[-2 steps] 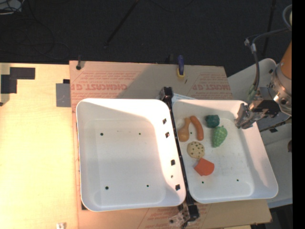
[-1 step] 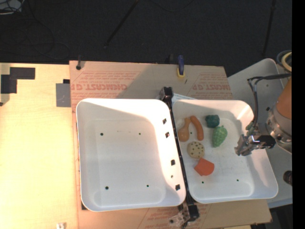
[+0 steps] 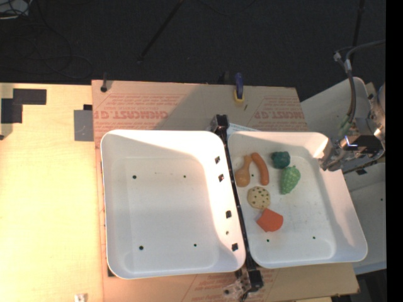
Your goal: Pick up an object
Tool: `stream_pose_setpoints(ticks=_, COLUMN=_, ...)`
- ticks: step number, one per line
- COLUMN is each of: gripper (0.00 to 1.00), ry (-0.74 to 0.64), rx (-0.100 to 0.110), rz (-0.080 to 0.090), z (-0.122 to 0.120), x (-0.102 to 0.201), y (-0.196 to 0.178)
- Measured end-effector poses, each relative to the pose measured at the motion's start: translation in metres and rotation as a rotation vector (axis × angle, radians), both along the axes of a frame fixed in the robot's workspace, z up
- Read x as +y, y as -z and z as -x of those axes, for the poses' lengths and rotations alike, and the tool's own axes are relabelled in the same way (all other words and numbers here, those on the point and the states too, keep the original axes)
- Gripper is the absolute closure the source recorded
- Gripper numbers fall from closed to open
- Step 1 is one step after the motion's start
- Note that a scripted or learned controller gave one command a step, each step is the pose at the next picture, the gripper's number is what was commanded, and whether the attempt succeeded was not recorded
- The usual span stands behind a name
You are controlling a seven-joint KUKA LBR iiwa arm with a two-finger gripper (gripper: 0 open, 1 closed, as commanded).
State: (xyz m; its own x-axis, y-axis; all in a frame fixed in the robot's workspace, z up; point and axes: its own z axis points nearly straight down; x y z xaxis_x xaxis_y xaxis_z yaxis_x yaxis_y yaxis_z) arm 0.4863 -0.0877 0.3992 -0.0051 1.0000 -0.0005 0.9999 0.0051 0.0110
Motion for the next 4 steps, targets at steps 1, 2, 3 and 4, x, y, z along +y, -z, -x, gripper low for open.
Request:
stream_pose_setpoints(ticks=1, gripper=1.0, ry=0.003, rx=0.025, rz=-0.002, z=-0.025, x=0.022, y=0.114)
stream_pose_setpoints(ticks=2, gripper=1.0, ry=0.002, rx=0.005, rz=0.0, z=-0.065, x=0.038, y=0.042)
stream_pose_setpoints(ticks=3, gripper=1.0, ry=0.011, rx=0.022, rz=-0.001, z=0.006, x=-0.001, y=0.089)
stream_pose_setpoints(ticks=4, gripper=1.0, ry=0.002, rx=0.002, rz=0.0, z=-0.02, x=0.029, y=-0.011)
